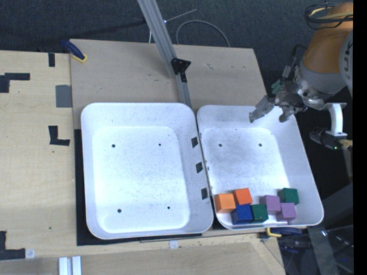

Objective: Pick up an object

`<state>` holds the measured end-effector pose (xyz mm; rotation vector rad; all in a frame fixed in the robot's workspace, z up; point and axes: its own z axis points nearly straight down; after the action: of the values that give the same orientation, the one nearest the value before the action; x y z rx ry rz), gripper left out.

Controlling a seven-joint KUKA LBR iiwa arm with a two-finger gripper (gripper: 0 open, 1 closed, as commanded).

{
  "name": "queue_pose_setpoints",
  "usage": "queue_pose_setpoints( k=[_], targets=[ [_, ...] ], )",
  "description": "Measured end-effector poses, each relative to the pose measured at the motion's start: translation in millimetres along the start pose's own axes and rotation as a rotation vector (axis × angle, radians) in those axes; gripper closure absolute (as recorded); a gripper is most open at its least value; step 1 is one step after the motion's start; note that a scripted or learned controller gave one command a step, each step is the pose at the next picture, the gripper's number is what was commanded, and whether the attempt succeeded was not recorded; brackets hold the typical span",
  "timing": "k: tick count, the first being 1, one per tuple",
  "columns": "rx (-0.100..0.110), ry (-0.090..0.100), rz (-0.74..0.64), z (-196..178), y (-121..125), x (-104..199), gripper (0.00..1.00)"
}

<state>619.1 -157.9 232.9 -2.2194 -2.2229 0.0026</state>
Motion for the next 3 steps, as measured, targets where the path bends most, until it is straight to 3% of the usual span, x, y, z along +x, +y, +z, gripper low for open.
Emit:
queue_pose_setpoints(
  k=[1, 2, 3],
  targets=[
    [0.009, 0.005, -0.004, 85.2, -15.7, 69.9, 0.00],
    [-0.010, -0.001, 0.000, -148.2, 32.4, 61.0, 0.00],
    [0.005, -0.001, 0.011, -113.4, -44.5, -18.1, 0.00]
  ],
)
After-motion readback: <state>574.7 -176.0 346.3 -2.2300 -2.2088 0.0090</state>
